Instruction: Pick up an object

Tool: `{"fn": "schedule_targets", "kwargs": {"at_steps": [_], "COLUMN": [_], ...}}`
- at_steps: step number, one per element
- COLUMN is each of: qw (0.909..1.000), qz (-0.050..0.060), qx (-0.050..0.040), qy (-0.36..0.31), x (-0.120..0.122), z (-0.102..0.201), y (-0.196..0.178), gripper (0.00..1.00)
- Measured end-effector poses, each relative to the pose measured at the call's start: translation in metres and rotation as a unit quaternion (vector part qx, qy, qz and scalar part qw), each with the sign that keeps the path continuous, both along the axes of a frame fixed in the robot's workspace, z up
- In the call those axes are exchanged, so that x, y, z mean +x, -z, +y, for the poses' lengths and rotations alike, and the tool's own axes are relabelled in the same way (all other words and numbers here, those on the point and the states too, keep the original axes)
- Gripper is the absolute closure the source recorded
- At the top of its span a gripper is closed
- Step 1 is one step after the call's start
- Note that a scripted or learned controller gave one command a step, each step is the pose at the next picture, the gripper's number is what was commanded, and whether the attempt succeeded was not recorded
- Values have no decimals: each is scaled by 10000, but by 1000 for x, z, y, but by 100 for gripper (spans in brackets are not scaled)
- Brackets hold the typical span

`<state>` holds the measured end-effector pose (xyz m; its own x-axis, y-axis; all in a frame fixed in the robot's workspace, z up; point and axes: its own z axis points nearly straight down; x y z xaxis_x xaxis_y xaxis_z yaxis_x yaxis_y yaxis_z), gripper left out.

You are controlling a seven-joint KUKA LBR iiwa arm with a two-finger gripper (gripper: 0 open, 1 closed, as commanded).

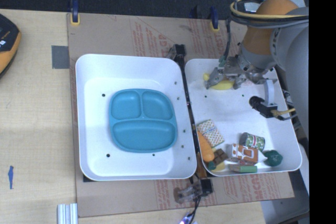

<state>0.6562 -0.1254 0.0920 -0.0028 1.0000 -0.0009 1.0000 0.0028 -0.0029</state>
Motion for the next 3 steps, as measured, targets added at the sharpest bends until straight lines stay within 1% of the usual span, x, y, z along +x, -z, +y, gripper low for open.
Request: {"fn": "schedule_targets", "kwargs": {"at_steps": [1, 2, 3], "qw": [10000, 10000, 10000], "qz": [6, 23, 12], "qx": [7, 3, 10], "qy": [4, 12, -27], "x": [0, -2, 0], "z": [-21, -80, -24], "y": [0, 0, -4], "gripper": [0, 0, 0]}}
